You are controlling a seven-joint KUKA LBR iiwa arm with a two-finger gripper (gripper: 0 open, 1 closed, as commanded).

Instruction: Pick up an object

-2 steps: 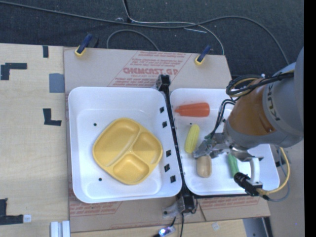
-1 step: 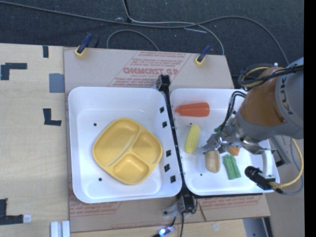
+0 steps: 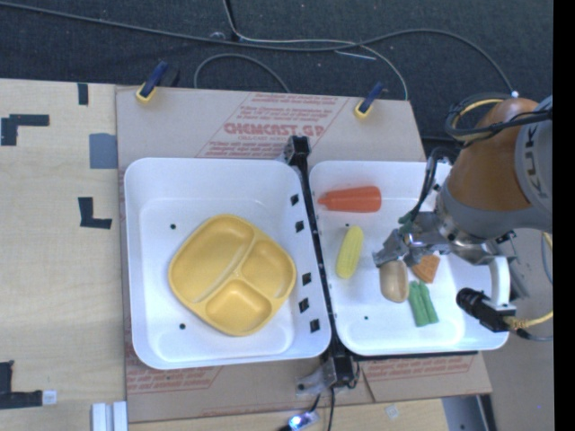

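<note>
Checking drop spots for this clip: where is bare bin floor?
Free: left bin floor around the yellow divided plastic tray; right bin front-left corner below the yellow corn cob. Crowded: gripper, tan potato, green block.

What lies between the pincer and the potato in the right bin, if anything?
Nothing visible does. The pincer hangs just above the potato, in the right bin. An orange piece and a green piece lie close on the potato's right; the corn lies apart to its left.

Grey arm (image 3: 530,196), broad orange band, black cables looped above, silvery gripper (image 3: 402,248)
</note>
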